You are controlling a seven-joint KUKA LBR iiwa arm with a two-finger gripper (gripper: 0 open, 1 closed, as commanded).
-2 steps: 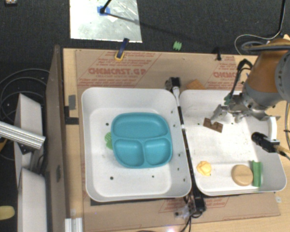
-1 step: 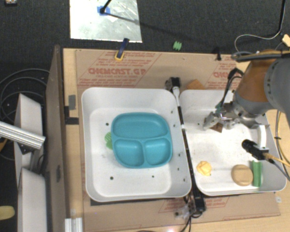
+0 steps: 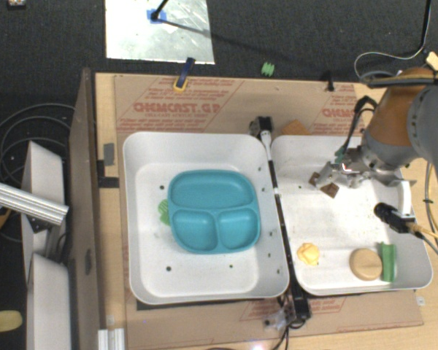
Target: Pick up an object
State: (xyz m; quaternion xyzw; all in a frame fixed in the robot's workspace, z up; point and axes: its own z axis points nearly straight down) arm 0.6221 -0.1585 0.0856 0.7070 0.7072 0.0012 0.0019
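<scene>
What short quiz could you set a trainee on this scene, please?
1. True or false: the blue plate lies in the left bin.
2. Which thing lies closest to the tan disc? A: the green block. B: the yellow lump. C: the blue plate.
3. Fill in the missing word: the gripper is over the ____ bin.

Key:
1. True.
2. A; it lies right beside the disc.
3. Right; the gripper is over the far part of the right bin.
</scene>
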